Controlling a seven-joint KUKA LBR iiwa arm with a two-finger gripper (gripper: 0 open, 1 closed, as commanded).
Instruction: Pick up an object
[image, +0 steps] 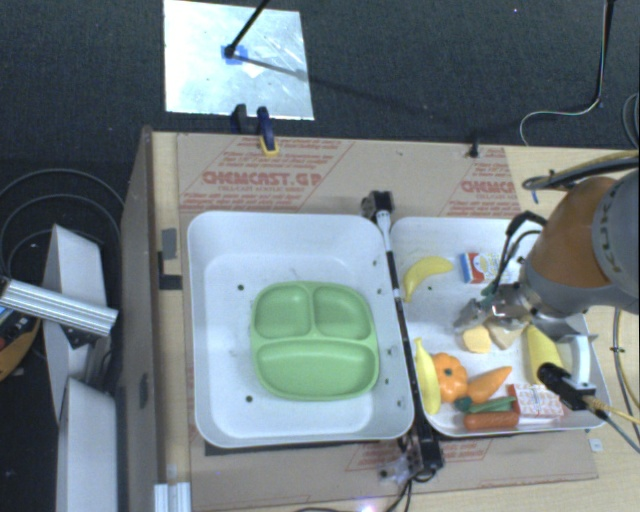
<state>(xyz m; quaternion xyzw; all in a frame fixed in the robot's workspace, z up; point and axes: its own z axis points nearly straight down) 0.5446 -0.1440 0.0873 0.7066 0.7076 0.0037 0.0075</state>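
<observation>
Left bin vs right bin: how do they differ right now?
The left bin holds one green divided plate; the right bin holds many small items, among them a banana, an orange and a carrot. The gripper is over the right bin, not the left. Both are shallow and white.

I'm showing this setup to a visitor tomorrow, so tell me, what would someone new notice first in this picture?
Most likely the green divided plate, sitting alone in the middle of the left bin. Next, the right bin with its cluster of toy food: a yellow banana near the top, an orange fruit and a carrot toward the bottom. The grey and orange arm reaches in from the right, its claw low over that bin.
</observation>
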